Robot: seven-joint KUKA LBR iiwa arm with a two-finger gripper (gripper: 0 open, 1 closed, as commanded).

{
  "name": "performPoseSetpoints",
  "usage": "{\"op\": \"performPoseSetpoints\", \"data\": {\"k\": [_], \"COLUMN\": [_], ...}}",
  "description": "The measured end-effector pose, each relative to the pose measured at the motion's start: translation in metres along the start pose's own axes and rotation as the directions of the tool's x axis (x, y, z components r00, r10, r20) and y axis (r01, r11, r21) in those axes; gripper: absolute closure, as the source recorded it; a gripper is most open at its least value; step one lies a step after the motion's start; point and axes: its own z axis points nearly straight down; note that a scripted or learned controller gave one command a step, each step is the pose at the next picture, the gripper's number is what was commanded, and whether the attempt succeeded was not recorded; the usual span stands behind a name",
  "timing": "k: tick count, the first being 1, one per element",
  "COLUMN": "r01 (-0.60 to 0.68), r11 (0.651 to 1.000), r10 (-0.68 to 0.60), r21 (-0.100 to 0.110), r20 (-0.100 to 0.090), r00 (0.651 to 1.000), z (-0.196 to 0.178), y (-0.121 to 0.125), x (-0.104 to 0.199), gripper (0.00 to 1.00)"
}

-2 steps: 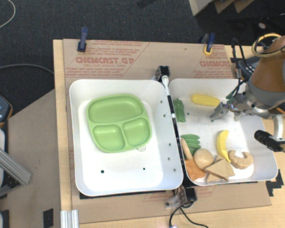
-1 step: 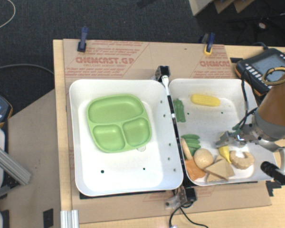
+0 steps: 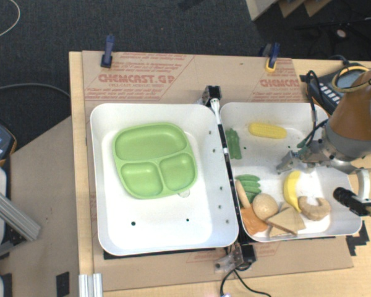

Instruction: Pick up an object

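Grey gripper (image 3: 295, 161) low in right bin (image 3: 269, 111), above banana (image 3: 292, 189) | grip state unclear | green tray (image 3: 153, 159) in left bin (image 3: 105, 166)

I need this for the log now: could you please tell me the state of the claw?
Claw: low over the right bin, just above the banana; open or shut cannot be told.

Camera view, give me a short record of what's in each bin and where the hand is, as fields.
left bin: green divided plate
right bin: corn cob, banana, green pepper, pea pod, mushroom, bread slice, round potato-like item
hand: low over right bin, just above banana
arm: enters from the right
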Motion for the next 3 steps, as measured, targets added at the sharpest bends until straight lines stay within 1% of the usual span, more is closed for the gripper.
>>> {"op": "performPoseSetpoints", "data": {"k": [1,2,3], "r01": [-0.003,0.001,-0.004], "r11": [1.0,1.0,1.0], "r10": [0.003,-0.001,0.004], "r21": [0.001,-0.02,0.009], "r20": [0.0,0.008,-0.006], "r00": [1.0,1.0,1.0], "z": [-0.01,-0.172,-0.211], "y": [-0.002,0.081,-0.047], "x": [0.0,-0.02,0.024], "gripper": [1.0,1.0,1.0]}}
